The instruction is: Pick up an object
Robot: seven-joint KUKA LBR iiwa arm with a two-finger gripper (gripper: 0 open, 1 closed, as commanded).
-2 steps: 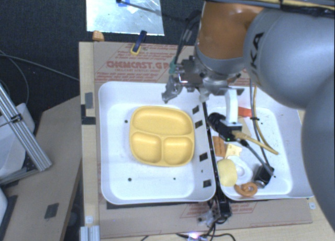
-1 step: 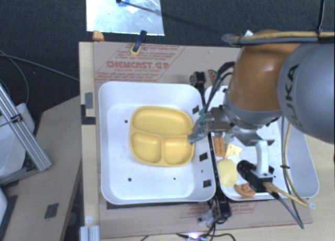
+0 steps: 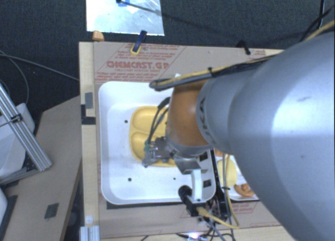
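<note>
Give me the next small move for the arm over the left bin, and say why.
Probably a short straight descent: the tool sits directly over the yellow object in the left bin, and no grasp is visible yet. The arm hides the contact, so go slowly.

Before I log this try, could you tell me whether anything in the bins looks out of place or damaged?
Nothing stands out. The yellow object lies in the left white bin, partly under the arm's wrist. A small orange item sits by the right bin's edge.

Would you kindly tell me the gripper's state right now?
Gripper: cannot be told; it sits low over the yellow object in the left bin, hidden by the arm.
</note>
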